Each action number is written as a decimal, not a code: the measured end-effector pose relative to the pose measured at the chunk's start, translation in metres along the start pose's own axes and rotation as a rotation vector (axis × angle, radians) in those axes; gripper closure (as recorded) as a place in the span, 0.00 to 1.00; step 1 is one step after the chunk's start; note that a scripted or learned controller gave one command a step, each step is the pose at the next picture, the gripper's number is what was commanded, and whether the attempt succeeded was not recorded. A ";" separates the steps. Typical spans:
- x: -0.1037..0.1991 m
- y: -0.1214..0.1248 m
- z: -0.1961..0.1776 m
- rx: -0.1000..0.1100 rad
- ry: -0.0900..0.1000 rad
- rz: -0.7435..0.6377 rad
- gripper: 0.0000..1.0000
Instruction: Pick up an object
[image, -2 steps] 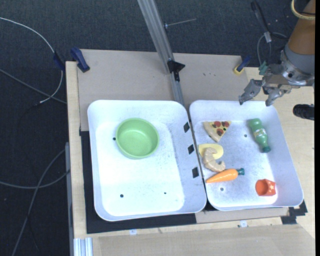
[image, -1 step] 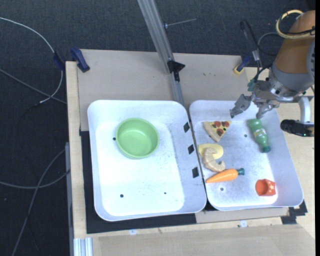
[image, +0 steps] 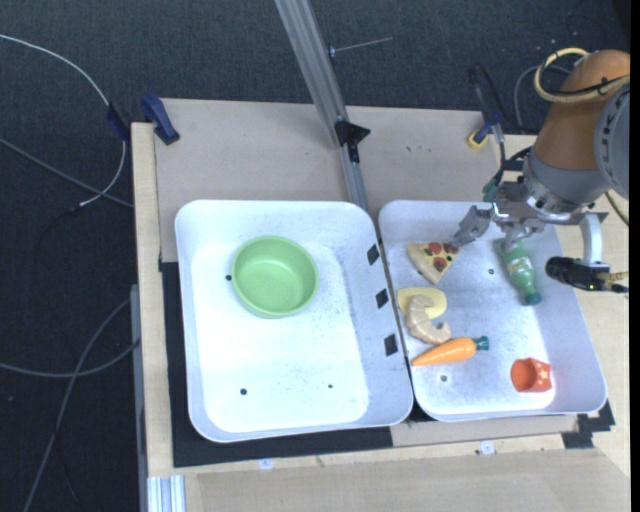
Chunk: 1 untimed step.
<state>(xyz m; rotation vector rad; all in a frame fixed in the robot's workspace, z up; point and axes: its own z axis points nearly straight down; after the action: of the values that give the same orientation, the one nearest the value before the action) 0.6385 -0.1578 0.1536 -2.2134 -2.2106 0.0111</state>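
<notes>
The green bottle (image: 521, 274) lies at the upper right of the right bin (image: 575, 345), just under the gripper (image: 496, 225), whose jaws are spread and hold nothing. It looks like the approach step; next it must drop and close. The pizza slice (image: 433, 260) sits near; the bin's rim is close.

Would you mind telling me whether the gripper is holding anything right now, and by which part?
Nothing is held. The gripper is open above the right bin, its fingers spread between the pizza slice and the green bottle.
</notes>
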 end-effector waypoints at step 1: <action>0.001 -0.001 0.054 -0.001 0.000 0.000 0.00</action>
<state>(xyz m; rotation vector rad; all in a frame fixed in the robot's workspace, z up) 0.6370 -0.1566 0.0996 -2.2133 -2.2114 0.0101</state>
